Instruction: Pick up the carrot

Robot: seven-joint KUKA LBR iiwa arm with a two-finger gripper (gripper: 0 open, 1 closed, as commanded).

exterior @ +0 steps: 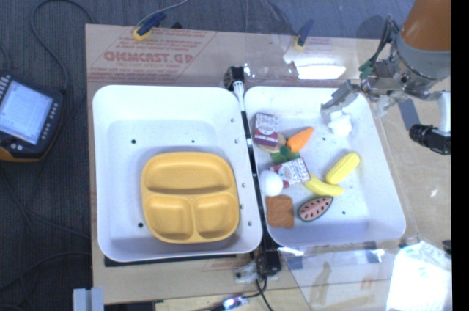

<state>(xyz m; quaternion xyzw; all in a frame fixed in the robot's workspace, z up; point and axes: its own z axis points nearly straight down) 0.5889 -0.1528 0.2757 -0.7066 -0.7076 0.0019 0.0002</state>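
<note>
The carrot (pixel 300 138) is orange with a green top and lies tilted in the middle of the right bin (pixel 381 177), between a small carton and a printed packet. My gripper (pixel 337 110) hangs over the bin's far right part, above and to the right of the carrot, about a hand's width away from it. Nothing is seen in its hold. The grey arm with its orange band (pixel 432 5) reaches in from the upper right.
Around the carrot lie a small carton (pixel 266 129), a printed packet (pixel 295 172), a white egg (pixel 272 183), a corn cob (pixel 342 167), a banana (pixel 322 188), a watermelon slice (pixel 315 208) and a brown biscuit (pixel 279 211). A yellow divided plate (pixel 190 196) sits in the left bin (pixel 117 119).
</note>
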